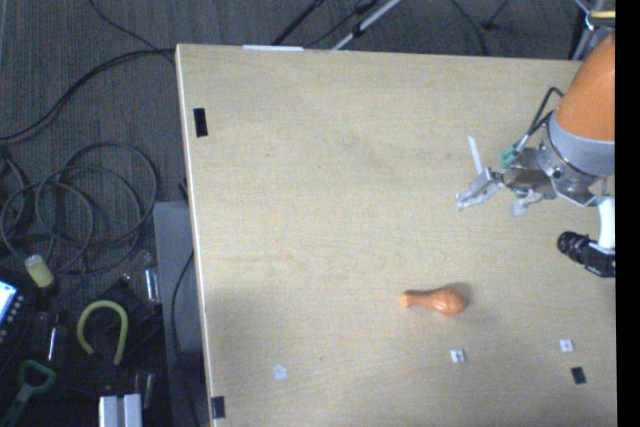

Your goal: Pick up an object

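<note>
**Orange toy lies below and left of the spread claw**

The claw hangs at the right side of the bench, its two pale fingers spread apart with nothing between them. One finger points up and slightly left, the other reaches out to the left and a little down. The arm behind it comes in from the right, with the orange band just above the grey wrist.

The thing to be picked, a small orange toy shaped like a drumstick or a bulb with a thin neck, lies on the bench well apart from the claw. In the camera view it sits below the claw and somewhat to the left. Its long axis runs nearly level across the picture, the thick end to the right and the thin neck to the left.

I judge the coming move to be a shift toward the lower left and then down, with the fingers turned to close across the short width of the toy.

Count: one arm, one claw, one orange toy. Three small pale tags and three dark marks show on the bench.
</note>
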### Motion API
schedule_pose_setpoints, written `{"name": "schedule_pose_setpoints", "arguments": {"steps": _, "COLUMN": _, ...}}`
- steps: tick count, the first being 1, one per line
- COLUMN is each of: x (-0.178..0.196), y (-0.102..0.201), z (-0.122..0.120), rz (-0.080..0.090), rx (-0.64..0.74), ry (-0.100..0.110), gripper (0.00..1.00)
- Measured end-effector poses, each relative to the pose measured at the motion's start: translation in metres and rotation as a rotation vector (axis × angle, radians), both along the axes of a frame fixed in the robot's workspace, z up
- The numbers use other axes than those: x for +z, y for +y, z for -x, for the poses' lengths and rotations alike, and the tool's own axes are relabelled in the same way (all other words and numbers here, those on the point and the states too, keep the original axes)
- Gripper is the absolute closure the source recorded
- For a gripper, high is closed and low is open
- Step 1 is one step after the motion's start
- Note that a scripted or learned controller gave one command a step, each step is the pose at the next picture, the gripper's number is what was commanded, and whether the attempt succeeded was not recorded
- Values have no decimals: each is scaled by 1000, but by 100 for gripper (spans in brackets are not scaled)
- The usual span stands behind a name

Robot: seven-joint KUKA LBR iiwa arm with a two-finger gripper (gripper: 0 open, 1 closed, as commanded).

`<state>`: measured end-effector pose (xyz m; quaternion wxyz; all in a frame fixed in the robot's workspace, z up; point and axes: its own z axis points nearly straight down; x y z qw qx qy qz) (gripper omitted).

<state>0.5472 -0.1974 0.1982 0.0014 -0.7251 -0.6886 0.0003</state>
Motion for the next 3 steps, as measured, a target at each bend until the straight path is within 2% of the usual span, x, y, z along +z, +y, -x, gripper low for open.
{"name": "schedule_pose_setpoints", "arguments": {"steps": 1, "x": -96, "y": -10, "z": -81, "rz": 3, "rx": -48, "ry": 1, "gripper": 0}}
{"name": "schedule_pose_setpoints", "arguments": {"steps": 2, "x": -81, "y": -17, "z": -122, "rz": 7, "rx": 111, "ry": -2, "gripper": 0}}
{"name": "schedule_pose_setpoints", "arguments": {"steps": 3, "x": -114, "y": -26, "z": -121, "rz": 4, "rx": 498, "ry": -2, "gripper": 0}}
